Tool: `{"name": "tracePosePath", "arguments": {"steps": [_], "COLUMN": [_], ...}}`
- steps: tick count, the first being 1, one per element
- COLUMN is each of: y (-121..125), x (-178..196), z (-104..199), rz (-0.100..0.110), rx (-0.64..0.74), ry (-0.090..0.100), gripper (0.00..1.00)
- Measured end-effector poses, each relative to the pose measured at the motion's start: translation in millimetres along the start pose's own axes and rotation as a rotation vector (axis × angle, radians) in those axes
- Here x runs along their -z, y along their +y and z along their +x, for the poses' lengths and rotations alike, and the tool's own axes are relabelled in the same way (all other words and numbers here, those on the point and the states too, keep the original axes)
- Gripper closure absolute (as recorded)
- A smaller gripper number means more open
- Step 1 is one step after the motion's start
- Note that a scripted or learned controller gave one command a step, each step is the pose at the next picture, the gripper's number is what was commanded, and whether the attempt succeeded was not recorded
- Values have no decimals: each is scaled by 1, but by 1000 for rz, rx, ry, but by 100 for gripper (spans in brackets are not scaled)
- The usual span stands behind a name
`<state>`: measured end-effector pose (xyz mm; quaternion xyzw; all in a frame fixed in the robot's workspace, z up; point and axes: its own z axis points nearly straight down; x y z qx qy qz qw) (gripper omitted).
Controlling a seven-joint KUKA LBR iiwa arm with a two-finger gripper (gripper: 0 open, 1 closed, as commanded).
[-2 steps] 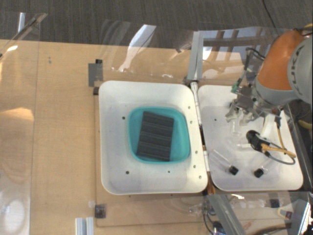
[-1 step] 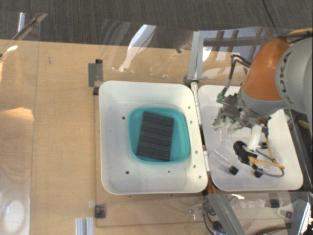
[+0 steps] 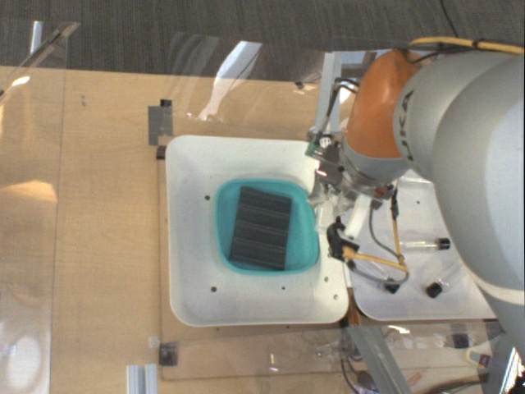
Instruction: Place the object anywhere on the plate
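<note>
your dark ridged block point(image 3: 262, 228) lying flat on the teal plate point(image 3: 225, 220), left white bin point(image 3: 189, 220), gripper point(image 3: 332, 212) beside plate's right rim, finger state you cannot tell

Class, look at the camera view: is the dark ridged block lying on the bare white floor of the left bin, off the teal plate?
No. The dark ridged block lies on the teal plate, which sits inside the left white bin.

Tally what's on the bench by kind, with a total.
White bins: 2, left and right
Teal plate: 1
Dark ridged block on the plate: 1
Total: 4
</note>
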<state>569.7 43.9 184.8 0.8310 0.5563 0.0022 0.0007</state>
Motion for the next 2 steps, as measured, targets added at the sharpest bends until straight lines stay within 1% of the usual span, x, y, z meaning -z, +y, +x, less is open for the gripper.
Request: {"name": "tracePosePath", "arguments": {"steps": [1,2], "y": [0,60], "x": [0,1], "z": [0,-49], "rz": [0,-2], "rx": [0,119], "ry": [0,-1], "gripper": [0,0]}}
